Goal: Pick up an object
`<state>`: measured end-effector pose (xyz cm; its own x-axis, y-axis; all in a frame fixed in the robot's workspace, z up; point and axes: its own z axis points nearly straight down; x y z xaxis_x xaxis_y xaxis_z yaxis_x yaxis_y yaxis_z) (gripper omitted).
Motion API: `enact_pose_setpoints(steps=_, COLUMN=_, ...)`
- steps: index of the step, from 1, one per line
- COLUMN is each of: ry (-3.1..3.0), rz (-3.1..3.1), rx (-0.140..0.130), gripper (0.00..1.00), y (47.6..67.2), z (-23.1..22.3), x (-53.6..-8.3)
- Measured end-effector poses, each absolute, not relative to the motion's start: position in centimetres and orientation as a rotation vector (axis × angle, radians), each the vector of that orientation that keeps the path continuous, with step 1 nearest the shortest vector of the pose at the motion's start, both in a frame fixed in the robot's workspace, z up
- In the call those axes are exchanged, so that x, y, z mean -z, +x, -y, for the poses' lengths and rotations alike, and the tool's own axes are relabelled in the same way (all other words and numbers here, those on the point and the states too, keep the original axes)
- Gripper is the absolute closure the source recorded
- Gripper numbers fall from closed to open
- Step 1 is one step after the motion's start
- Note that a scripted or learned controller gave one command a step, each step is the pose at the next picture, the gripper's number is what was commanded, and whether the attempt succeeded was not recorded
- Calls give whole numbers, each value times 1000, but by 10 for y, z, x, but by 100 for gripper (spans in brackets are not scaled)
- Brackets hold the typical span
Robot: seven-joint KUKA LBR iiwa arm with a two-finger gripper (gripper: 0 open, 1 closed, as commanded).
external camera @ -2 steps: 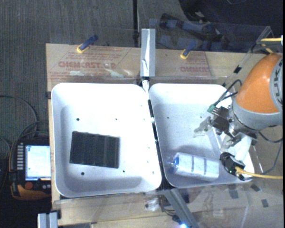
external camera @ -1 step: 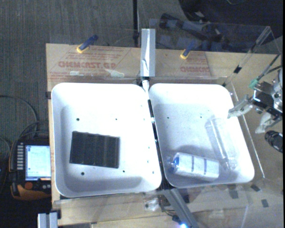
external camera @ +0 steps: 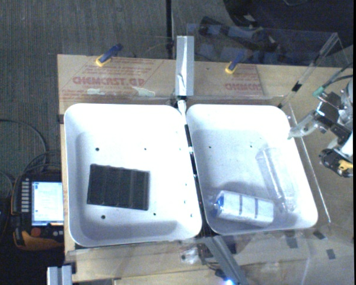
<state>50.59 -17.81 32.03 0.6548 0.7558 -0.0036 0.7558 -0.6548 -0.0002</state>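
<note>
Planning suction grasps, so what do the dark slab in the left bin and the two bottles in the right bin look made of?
Dark slab: matte black, ribbed, possibly foam or rubber. Clear bottle: see-through, likely plastic. Labelled bottle: clear plastic, blue cap, glossy white label.

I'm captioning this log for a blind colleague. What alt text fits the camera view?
Two white bins sit side by side: the left bin holds a flat black pad, the right bin a clear plastic bottle and a blue-labelled bottle. The end effector is off the right bin's right side.

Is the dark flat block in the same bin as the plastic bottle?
No: the dark flat block lies in the left bin, while the plastic bottle lies in the right bin.
</note>
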Motion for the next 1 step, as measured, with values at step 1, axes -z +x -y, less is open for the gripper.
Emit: enact_pose_setpoints(steps=1, ry=2994, rz=-943, rx=3, gripper=0, y=498, z=195, x=-435)
